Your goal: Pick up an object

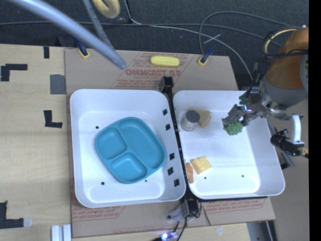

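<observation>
L bin (83, 134): blue divided tray (130, 148), 3 compartments, rounded corners, lying flat approx mid-bin. Behind the bins on the cardboard, a yellow banana-like piece (164, 61). R bin (266, 185): small round grey-topped item (190, 118) touching a tan lump (203, 118) near the back-left corner; yellow wedge (201, 164) w/ an orange strip (189, 171) just beside it, near the front-left wall. Further R, green knobbly object (233, 128), broccoli-like, small & rounded, above the bin's back-right area, pinched between the fingers of the gripper (236, 119), closed on it.
</observation>
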Tool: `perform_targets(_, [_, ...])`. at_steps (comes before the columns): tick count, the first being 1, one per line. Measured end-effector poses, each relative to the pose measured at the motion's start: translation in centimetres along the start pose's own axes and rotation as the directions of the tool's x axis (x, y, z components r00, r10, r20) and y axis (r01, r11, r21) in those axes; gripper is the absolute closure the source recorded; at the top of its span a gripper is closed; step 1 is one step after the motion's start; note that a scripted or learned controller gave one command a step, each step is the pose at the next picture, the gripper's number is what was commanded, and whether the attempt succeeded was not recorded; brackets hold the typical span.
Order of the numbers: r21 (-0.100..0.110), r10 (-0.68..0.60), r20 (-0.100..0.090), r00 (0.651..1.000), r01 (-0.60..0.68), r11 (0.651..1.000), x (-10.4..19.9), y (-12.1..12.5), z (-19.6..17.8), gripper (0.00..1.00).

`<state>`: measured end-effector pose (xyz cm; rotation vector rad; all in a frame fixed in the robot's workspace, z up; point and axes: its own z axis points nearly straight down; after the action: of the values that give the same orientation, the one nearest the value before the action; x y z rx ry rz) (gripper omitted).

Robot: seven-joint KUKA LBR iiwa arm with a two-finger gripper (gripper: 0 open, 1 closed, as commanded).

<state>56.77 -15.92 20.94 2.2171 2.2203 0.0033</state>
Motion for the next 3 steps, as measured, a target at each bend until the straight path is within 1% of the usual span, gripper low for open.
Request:
perform_targets(2, [0.001, 0.0, 0.0, 1.0, 0.0, 1.0, 0.0, 0.0, -8.5, 1.0])
perform_targets(3, [0.006, -0.003, -0.001, 1.0, 0.003, 1.0, 4.7, 1.3, -6.6, 1.0])
